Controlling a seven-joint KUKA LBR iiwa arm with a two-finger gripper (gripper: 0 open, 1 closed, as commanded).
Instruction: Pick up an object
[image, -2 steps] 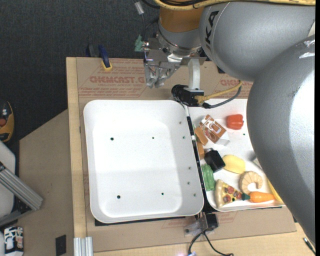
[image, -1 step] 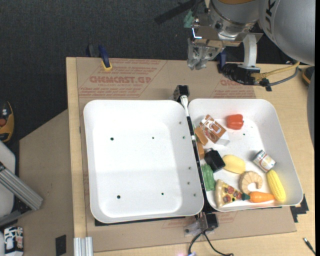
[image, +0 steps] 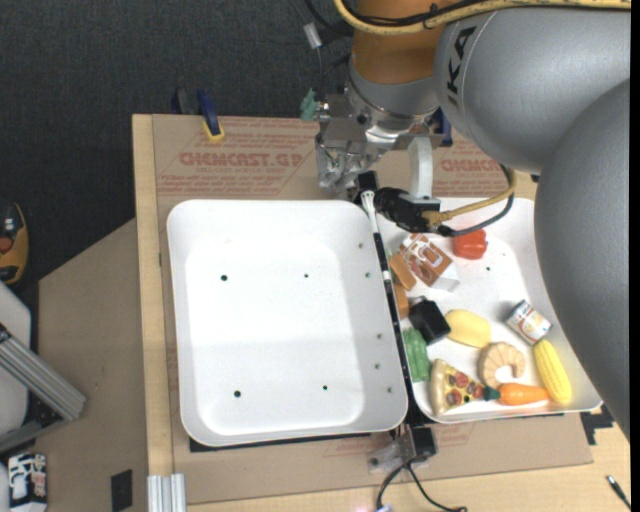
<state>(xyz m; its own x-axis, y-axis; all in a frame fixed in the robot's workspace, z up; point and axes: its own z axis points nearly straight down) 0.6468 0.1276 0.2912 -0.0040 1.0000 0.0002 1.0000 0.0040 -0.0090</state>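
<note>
My gripper (image: 343, 172) hangs over the far edge of the bench, just behind the seam between the two bins. The right bin (image: 520, 262) holds toy food: a red pepper (image: 470, 243), a brown pretzel-like piece (image: 421, 263), a black block (image: 430, 320), a yellow lemon (image: 467, 327), a small can (image: 528, 322), a corn cob (image: 552, 372), a carrot (image: 522, 395), a pizza slice (image: 455, 386), a tan croissant (image: 500, 359) and a green piece (image: 415, 353). Nothing shows under the gripper.
The left white bin (image: 185, 300) lies beside the right one, on a cardboard sheet (image: 250, 150). The big grey arm (image: 560, 110) covers the right bin's far right corner. A blue clamp (image: 209, 116) stands at the cardboard's far edge.
</note>
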